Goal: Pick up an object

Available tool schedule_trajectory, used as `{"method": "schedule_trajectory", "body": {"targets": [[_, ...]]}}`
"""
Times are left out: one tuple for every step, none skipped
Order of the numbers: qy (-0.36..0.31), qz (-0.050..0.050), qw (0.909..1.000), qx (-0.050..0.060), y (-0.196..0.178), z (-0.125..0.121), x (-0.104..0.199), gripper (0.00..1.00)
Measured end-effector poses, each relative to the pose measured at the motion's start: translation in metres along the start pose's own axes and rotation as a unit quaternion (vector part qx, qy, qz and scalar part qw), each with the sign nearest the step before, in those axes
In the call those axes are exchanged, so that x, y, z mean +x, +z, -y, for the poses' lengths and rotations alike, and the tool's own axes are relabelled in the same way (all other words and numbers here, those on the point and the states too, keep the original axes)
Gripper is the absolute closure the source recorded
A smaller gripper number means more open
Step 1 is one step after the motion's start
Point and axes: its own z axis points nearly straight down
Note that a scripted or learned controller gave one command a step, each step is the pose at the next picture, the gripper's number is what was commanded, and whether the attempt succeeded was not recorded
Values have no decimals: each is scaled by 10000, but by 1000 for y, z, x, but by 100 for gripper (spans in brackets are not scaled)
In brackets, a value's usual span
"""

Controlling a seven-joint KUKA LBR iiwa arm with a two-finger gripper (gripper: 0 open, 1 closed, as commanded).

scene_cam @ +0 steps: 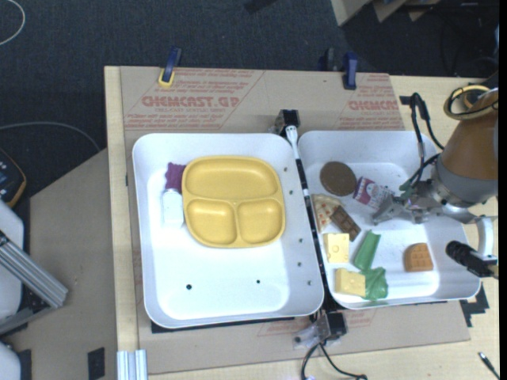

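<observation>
Yellow plastic marks the divided tray [234, 199], which is set in the left bin [158, 236]; every place below is given from it. To its right, across the bins' shared wall, the right bin [396, 153] is found. The gripper [394, 205] is lowered there, well right of the tray, beside a small pink-and-white packet [368, 190]; whether it is apart or together cannot be told. A brown round disc [338, 178] is seen nearer the tray. Further right a tan biscuit-like piece [417, 257] is placed. Lower right, yellow blocks [337, 248] and a green piece [367, 252] are laid.
</observation>
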Motion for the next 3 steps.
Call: {"method": "schedule_trajectory", "body": {"targets": [[5,17,10000,-38,-14,-1,-1,100],[-2,30,10000,-64,-59,-8,-1,100],[1,35,10000,-67,-109,-7,-10,100]]}}
